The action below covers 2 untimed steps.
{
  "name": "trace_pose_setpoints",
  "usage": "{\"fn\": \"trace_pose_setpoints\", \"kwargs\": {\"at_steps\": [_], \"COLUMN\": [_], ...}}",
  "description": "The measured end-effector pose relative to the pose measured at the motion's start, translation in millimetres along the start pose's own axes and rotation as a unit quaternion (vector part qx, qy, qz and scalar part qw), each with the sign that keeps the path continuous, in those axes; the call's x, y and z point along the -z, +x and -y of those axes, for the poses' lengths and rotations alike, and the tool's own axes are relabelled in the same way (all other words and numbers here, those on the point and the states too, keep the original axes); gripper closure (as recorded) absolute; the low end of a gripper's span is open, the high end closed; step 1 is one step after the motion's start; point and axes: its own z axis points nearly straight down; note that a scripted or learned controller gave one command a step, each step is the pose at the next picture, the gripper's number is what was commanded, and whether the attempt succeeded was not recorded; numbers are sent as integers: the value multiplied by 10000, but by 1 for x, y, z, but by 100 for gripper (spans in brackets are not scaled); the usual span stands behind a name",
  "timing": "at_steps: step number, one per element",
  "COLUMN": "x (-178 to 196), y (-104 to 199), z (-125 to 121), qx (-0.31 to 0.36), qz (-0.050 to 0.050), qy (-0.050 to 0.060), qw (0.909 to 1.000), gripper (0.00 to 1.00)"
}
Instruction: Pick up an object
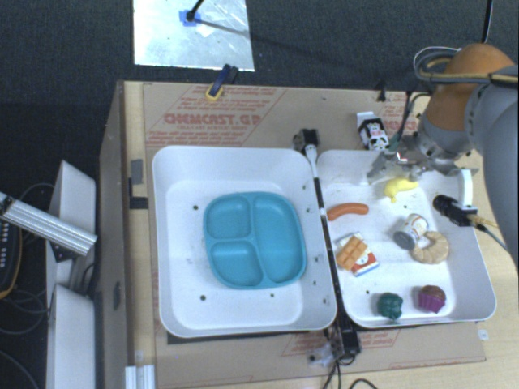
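From the overhead camera view I see my gripper low in the right bin; its grip state I cannot tell. The yellow banana toy lies just below it, long axis running left-right.

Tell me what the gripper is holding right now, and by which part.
Cannot be told: the gripper hangs just above the banana in the right bin.

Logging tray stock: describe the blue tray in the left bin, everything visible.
The blue tray is a light-blue, rounded-rectangle plate, plastic by its look, with three compartments: two at the far side and one wide one at the near side, split by raised ridges. It lies flat, slightly turned, near the middle of the left bin, resting on its floor. Nothing lies in it or touches it.
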Motion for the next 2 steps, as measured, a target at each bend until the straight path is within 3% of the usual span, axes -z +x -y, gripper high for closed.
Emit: {"fn": "trace_pose_setpoints", "kwargs": {"at_steps": [1, 2], "x": [-15, -3], "y": [-29, -29], "z": [10, 9], "qx": [-12, 4], "qz": [-19, -11], "qy": [54, 34], "qw": [10000, 10000], "gripper": [0, 100]}}
